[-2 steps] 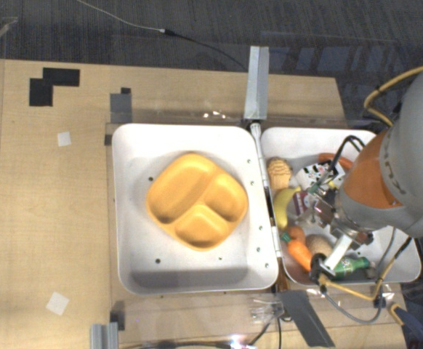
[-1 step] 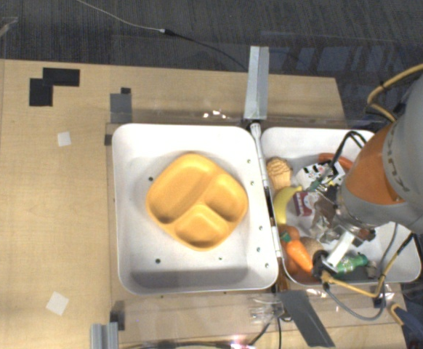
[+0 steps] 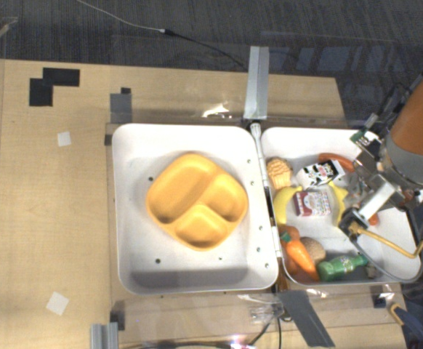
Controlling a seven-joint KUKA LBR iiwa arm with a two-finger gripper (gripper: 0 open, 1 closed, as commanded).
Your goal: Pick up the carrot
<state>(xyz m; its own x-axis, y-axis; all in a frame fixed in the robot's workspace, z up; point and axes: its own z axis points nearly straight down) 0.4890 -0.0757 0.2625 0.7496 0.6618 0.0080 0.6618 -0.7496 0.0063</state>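
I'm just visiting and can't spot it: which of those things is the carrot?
Look at the right-hand white bin, the crowded one. Along its near edge, toward the left corner, lies the carrot, beside a green bottle. It is the orange, tapered piece with a little green top.

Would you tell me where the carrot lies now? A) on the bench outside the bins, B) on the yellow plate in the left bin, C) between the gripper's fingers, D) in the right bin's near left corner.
D: the carrot lies in the right bin, near its front left corner, beside a green item.
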